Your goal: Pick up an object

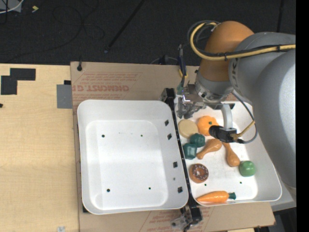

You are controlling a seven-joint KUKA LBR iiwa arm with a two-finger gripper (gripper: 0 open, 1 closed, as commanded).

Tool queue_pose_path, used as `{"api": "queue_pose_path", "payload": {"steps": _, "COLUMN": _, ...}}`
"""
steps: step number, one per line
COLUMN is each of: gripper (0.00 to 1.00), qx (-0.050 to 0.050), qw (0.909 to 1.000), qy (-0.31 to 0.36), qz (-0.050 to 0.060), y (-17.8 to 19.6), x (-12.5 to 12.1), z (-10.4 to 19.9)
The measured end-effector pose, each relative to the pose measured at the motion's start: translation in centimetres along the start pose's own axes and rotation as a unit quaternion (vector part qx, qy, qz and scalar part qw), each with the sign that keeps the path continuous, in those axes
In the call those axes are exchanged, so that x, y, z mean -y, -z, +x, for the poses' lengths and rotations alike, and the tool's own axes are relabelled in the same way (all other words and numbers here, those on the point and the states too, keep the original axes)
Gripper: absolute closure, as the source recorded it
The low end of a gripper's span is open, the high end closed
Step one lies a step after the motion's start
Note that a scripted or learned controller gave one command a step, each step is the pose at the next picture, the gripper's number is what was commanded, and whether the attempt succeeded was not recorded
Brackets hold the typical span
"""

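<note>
Pale wooden bench top (pixel 34 144) fills the left, with a brown cardboard sheet (pixel 111 83) laid on it under 2 shallow white bins. From where I stand the toy chocolate doughnut (pixel 198 172) is the handiest marker, so everything is placed from it.

The left bin (pixel 125 163) lies to the left of the doughnut, across the shared rims. The right bin (pixel 260 182) holds the doughnut near its left wall, along with the other toys that could be picked.

The gripper (pixel 186 108) hangs well above-left of the doughnut, over the bin's far left corner; whether it is open or closed I cannot tell, and I see nothing held in it. A cream round bun (pixel 188 127) sits up from the doughnut, just below the gripper. A teal toy (pixel 193 145) lies just above the doughnut. An orange (pixel 206 124) sits further up and slightly right, touching the bun. A tan drumstick (pixel 210 148) slants just up-right of the doughnut. A carrot (pixel 215 196) lies below-right of it. A darker brown drumstick (pixel 231 156) lies right of it, and a green ball (pixel 247 168) further right still. The grey arm (pixel 270 81), with its orange band, looms up-right.
</note>
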State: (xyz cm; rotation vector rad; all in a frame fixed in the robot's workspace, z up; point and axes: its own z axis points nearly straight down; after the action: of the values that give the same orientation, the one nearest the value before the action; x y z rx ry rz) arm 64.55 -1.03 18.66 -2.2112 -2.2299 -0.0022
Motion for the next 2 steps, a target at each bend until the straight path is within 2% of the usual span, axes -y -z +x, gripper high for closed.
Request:
{"api": "queue_pose_path", "payload": {"steps": 1, "gripper": 1.00, "qx": 0.000, "qw": 1.0000, "qy": 0.000, "qz": 0.001, "y": 0.0, "x": 0.1, "z": 8.7}}
{"api": "queue_pose_path", "payload": {"steps": 2, "gripper": 1.00, "qx": 0.000, "qw": 1.0000, "qy": -0.002, "qz": 0.001, "y": 1.9, "x": 0.1, "z": 12.7}}
